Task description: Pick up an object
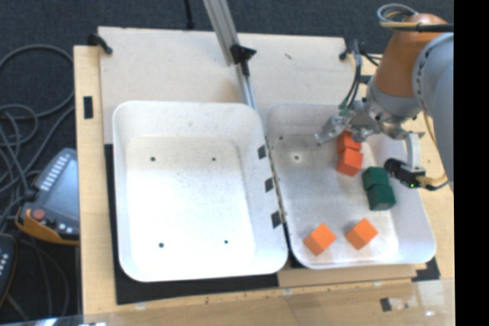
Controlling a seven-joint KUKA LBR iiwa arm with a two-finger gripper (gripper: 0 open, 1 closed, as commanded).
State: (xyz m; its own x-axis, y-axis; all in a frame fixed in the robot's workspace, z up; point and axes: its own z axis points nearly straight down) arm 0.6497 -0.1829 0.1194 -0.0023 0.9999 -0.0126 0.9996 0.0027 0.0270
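My gripper (345, 130) hangs over the upper part of the right bin (306, 164), at the end of the grey arm with its orange band (397, 65). Directly beneath it, touching or nearly touching, is a red-orange block (351, 156) that looks like two cubes stacked or joined. A dark green block (378, 189) lies just to the right of it. Two orange cubes (320, 239) (361, 233) sit near the bin's front edge.
The left bin (191, 187) stands beside the right one, their rims meeting at the middle. A slanted metal pole (221, 11) rises from behind the bins. Cables and a pendant (53, 195) lie on the floor at left.
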